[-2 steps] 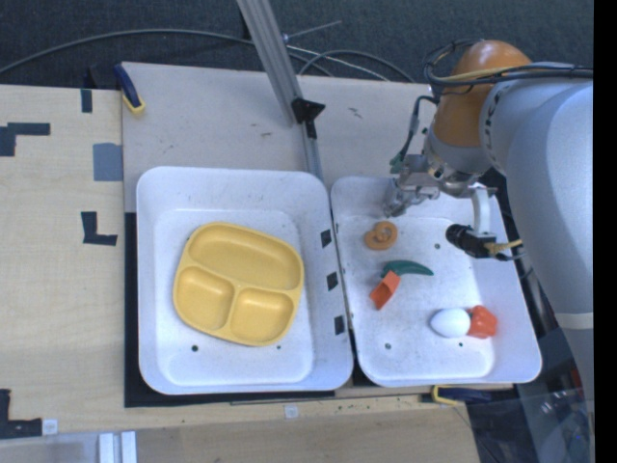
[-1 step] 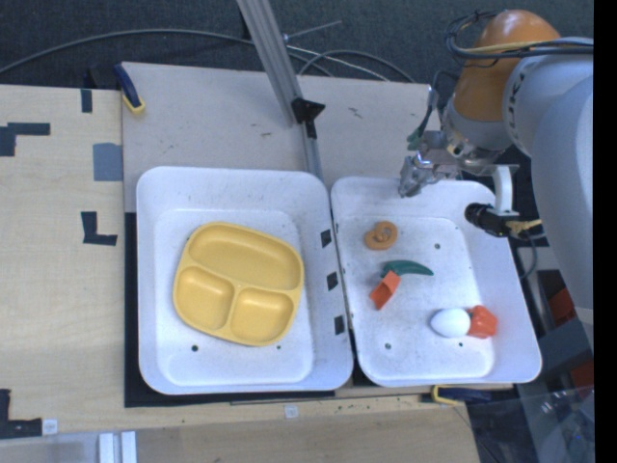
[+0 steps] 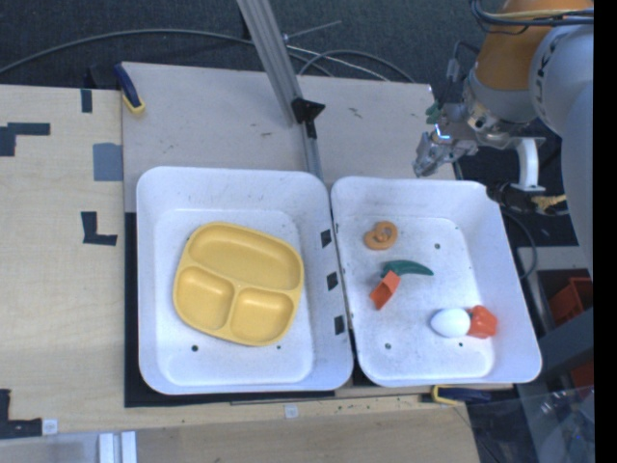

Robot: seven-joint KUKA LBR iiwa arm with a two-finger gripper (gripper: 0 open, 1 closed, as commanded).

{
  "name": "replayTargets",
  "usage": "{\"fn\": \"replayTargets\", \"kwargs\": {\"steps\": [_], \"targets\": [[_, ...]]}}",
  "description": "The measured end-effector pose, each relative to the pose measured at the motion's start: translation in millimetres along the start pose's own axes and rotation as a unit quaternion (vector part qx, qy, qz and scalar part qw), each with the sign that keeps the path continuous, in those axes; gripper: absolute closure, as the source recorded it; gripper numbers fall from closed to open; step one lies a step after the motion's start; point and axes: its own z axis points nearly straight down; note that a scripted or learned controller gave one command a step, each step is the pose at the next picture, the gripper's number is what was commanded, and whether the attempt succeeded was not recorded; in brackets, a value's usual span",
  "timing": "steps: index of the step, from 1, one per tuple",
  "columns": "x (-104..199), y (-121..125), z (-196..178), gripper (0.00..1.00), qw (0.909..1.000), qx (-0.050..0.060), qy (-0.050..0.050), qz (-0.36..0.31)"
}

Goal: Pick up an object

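A: Four small things lie in the right bin (image 3: 501, 258), all on the near side of the end effector (image 3: 430, 158), which hangs just past that bin's far rim, over the tabletop (image 3: 222, 123).

B: Which one lies closest to it?

A: In the camera view, the brown ring-shaped piece (image 3: 381, 235). It sits a little toward the bench's front and slightly toward the left bin (image 3: 154, 258) from the end effector. Beyond it in the same direction come the green curved piece (image 3: 409, 269) and the orange wedge (image 3: 385, 289), which touch or nearly touch. The white egg-shaped object (image 3: 449, 322) and the orange block (image 3: 482, 321) beside it lie farthest forward, almost straight ahead of the end effector.

B: Any long axis to mind?

A: The green piece runs across the bin, side to side; the brown one is round, so I judge that its approach angle matters little.

B: And the grasping state?

A: I cannot tell; the tip is too small and blurred. Nothing visible is carried there.

B: The yellow tray (image 3: 238, 283)?

A: Well apart, in the left bin, far to the side. I judge the coming move to be a short travel forward over the rim, then down.
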Motion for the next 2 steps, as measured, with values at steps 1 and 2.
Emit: {"fn": "replayTargets", "kwargs": {"steps": [1,2], "targets": [[0.7,0.4,-13.8,1.00,1.0000,0.003,0.001,0.000],[47.6,-15.3,-2.6,1.00,1.0000,0.004,0.001,-0.001]]}}
